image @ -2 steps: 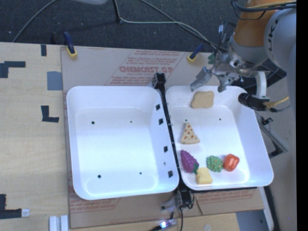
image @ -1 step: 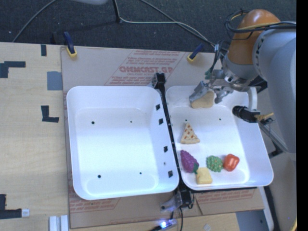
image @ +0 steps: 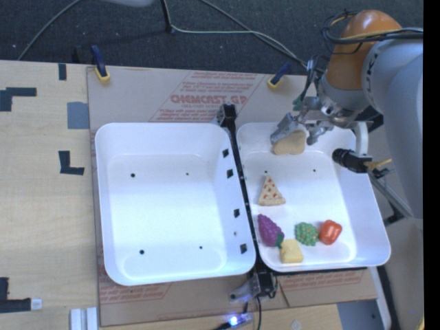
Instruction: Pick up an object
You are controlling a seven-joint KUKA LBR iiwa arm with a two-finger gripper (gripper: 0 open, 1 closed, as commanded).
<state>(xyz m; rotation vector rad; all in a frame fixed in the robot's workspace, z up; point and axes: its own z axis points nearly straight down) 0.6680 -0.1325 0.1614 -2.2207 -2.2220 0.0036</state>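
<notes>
From my camera feed, the tool (image: 297, 130) is pinching a tan bread-like piece (image: 289, 144) at the far end of the right bin (image: 357, 253). The pizza slice (image: 271, 192) lies nearer, toward the bin's middle.

Both bins white: left bin (image: 110, 184), right bin (image: 357, 205); arm (image: 399, 102) grey with orange band (image: 357, 47). Beige lump (image: 290, 144), tan pizza slice (image: 271, 192) with red dots, purple grapes (image: 269, 229), green broccoli (image: 306, 234), red-orange pepper (image: 330, 232), yellow block (image: 291, 252). Brown cardboard (image: 199, 98) with red print, pale wood bench (image: 41, 205) with black tape marks.
</notes>
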